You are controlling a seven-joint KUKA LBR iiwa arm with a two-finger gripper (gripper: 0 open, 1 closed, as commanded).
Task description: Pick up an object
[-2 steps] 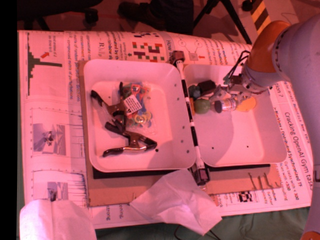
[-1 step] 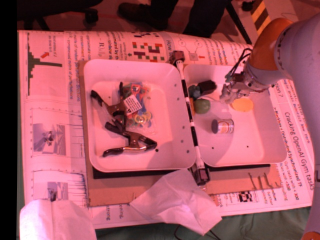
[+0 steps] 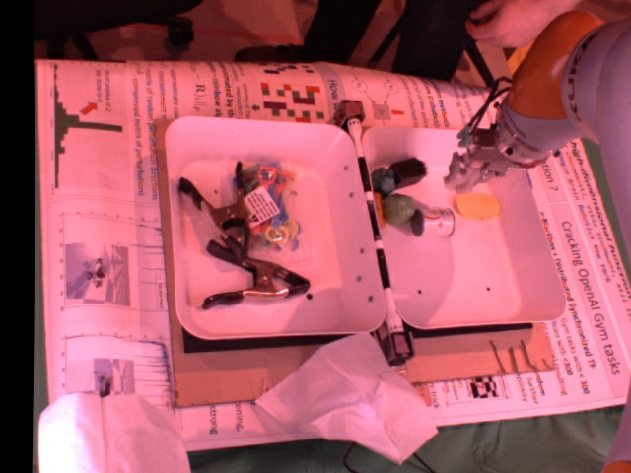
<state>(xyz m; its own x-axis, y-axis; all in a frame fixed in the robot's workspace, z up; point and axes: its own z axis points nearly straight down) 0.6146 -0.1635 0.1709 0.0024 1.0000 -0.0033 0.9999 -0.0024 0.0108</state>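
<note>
While the gripper [image 3: 471, 173] hangs over the right bin [image 3: 513, 284] near its far right part, I cannot tell how far it is open, and nothing shows held in it. Just beside it, toward the near side, lies a yellow disc [image 3: 477, 206], the closest thing to take. This looks like the approach step; the next move calls for lining up over one item and descending. Left of the disc sit a small can [image 3: 437, 223], a green lump [image 3: 399, 209] and a dark block [image 3: 406, 172], close together, which could crowd a grasp there. The left bin [image 3: 197, 146] holds black pliers [image 3: 246, 264] and a bag of coloured rings [image 3: 274, 210]. A person's hand [image 3: 513, 16] is behind the bench.
</note>
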